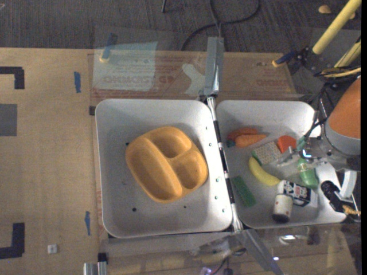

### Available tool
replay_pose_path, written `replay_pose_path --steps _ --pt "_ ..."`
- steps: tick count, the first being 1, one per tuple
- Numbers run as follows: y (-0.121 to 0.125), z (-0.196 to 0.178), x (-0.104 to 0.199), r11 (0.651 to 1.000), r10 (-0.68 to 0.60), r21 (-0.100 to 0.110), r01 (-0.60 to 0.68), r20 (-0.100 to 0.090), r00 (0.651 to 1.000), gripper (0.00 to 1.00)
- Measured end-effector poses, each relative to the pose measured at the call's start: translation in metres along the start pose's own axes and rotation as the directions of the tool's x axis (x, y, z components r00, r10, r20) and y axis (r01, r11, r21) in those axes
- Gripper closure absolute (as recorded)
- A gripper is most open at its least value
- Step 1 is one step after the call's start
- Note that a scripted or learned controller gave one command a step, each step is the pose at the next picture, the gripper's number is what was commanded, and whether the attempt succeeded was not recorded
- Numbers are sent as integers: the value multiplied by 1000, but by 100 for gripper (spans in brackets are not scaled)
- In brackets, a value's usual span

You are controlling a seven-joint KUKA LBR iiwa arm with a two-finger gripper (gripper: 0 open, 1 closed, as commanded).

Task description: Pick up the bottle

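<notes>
Camera view: gripper (pixel 307 153), grip unclear, over green bottle (pixel 308 175) beside banana (pixel 262 172) and carton (pixel 298 193).

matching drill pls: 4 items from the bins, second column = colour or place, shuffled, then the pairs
Items:
1. divided tray
2. banana
3. green bottle
4. flat green block

Colour or place:
A. right bin, far right side, next to the arm
B. yellow, mid right bin
C. orange-yellow, in the left bin
D. right bin, close to the divider between the bins

Pairs: 1-C, 2-B, 3-A, 4-D
</notes>
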State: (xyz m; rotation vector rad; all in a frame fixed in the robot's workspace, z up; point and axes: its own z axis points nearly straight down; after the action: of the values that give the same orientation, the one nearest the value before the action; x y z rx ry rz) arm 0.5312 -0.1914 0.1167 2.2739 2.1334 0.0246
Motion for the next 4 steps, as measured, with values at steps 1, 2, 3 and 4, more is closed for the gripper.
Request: replay_pose_path --steps 1,2,3,4 --pt "25 -50 31 976 216 27 -216 2 976 0" --pt "32 -74 24 986 167 26 -167 1 986 0" --pt "35 -110 22 979 200 27 -200 2 980 0" --pt "27 3 -6 981 192 29 -192 1 981 0"
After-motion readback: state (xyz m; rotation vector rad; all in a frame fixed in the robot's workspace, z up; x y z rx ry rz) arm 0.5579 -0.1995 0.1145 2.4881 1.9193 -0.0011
